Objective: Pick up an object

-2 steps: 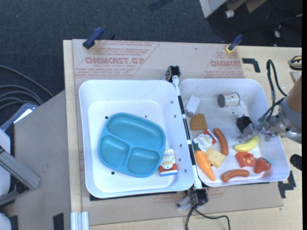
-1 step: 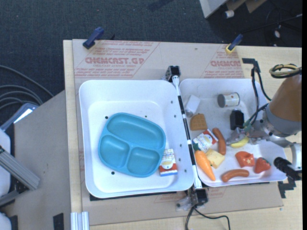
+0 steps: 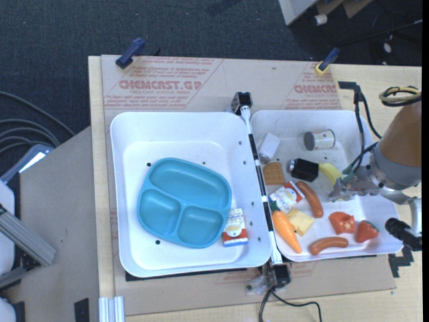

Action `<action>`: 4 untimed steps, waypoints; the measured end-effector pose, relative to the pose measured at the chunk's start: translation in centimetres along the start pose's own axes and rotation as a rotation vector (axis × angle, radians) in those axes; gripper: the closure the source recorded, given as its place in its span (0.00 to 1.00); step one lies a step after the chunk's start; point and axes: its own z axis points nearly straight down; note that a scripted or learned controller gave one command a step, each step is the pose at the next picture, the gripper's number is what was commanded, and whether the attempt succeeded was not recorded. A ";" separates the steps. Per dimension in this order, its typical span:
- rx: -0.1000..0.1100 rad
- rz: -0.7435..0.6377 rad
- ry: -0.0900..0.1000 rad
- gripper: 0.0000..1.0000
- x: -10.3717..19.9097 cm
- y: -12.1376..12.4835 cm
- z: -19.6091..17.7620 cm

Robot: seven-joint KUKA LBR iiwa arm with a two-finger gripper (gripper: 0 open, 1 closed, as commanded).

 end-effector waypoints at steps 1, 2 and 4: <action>0.002 -0.003 0.002 1.00 7.2 -2.0 -3.0; -0.001 -0.003 0.000 1.00 12.5 -4.0 -14.9; 0.002 0.000 0.000 0.00 7.2 -4.2 -1.9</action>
